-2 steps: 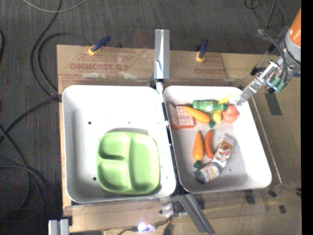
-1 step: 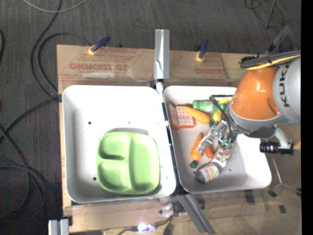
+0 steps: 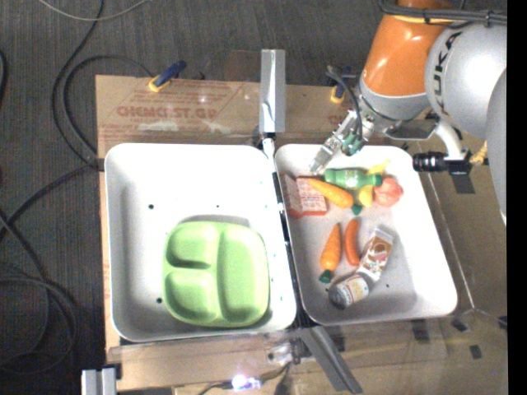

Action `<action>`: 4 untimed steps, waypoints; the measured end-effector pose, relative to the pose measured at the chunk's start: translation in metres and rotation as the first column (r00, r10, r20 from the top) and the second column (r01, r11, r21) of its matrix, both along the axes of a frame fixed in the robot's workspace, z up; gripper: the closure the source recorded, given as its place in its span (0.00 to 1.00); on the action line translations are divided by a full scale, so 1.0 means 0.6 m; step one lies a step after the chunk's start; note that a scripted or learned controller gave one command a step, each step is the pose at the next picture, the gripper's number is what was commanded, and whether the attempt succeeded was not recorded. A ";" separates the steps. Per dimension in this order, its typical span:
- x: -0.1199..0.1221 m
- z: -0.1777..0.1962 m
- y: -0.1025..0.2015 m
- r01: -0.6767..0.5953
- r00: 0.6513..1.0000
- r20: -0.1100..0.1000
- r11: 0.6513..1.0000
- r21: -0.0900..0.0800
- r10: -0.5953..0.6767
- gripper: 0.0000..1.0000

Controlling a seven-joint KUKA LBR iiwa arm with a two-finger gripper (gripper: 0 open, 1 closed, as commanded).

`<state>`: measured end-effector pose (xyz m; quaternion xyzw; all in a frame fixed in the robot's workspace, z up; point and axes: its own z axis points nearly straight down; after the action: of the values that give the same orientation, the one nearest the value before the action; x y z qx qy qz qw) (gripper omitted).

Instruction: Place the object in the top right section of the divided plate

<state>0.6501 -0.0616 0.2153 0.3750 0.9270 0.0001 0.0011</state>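
the arm reaches in from the right and its fingers point(image 3: 336, 147) hang over the far edge of the right bin point(image 3: 436, 245). they look spread apart, and nothing sits between them. so i think the picking step is not done yet.

the toys lie in a pile in the right bin. a green bottle point(image 3: 350, 176) is just under the fingers, touching an orange carrot point(image 3: 333, 192) and a red packet point(image 3: 305, 197). a pink toy point(image 3: 389, 189) sits beside them. nearer the front are two more carrots point(image 3: 341, 245), a small carton point(image 3: 376, 253) and a little jar point(image 3: 350, 291). i cannot tell which toy the arm wants. the bottle is closest.

the green divided plate point(image 3: 217, 274) sits in the left bin point(image 3: 132, 188), and its parts have nothing in them. next the fingers would need to go down, close on one toy, lift it, and carry it across to the plate's top right part.

both bins are white and sit on a brown worktop point(image 3: 181, 109). the floor point(image 3: 49, 72) is dark grey with black cables point(image 3: 70, 109) on it.
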 end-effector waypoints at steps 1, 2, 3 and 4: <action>-0.052 0.136 -0.068 0.074 0.997 0.000 0.997 -0.001 -0.074 1.00; -0.092 0.337 -0.104 0.064 0.998 0.001 0.998 -0.001 -0.064 1.00; -0.211 0.304 -0.003 -0.052 0.999 0.000 0.999 0.000 0.052 1.00; -0.189 0.265 -0.092 -0.003 1.000 -0.001 1.000 0.000 0.003 1.00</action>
<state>0.5367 -0.1169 0.3742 0.3737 0.9275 -0.0001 0.0007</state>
